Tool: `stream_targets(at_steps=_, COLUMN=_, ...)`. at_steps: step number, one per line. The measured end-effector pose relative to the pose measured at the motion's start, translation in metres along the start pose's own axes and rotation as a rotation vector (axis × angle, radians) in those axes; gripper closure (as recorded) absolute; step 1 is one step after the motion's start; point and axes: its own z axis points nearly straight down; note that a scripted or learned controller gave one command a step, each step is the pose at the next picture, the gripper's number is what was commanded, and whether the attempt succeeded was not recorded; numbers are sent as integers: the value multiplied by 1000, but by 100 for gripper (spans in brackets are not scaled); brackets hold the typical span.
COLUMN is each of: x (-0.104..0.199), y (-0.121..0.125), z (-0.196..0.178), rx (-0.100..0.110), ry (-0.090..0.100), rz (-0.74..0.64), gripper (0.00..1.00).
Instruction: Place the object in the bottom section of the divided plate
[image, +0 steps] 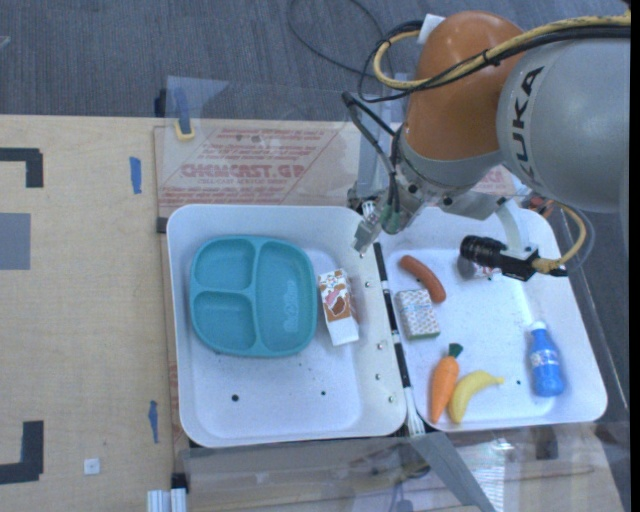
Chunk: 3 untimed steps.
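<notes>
I count 2 white bins on the desk (80, 300): the left bin (270, 405) has 1 teal divided plate (225, 300) and 1 small carton (338, 307). The right bin (495, 335) has 5 items: 1 sausage (423, 278), 1 patterned box (417, 313), 1 carrot (443, 383), 1 banana (472, 392), 1 blue bottle (545, 362). That's 7 loose items across both bins by my count.

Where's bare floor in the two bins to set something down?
Left bin: wide bare strip on the near side of the teal divided plate and small carton. Right bin: patch between patterned box and blue bottle. Crowded around carrot and banana.
</notes>
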Motion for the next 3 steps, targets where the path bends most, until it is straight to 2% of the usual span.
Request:
stream_targets(at_steps=1, x=-3, y=47, z=84, rx=2, ry=4, rz=-173, gripper=100)
stream_targets(at_steps=2, x=23, y=85, z=78, rx=-1, ry=1, rz=-56, gripper=100)
stream_targets(at_steps=3, x=53, y=69, z=-68, rx=1, ry=1, rz=218, gripper=100)
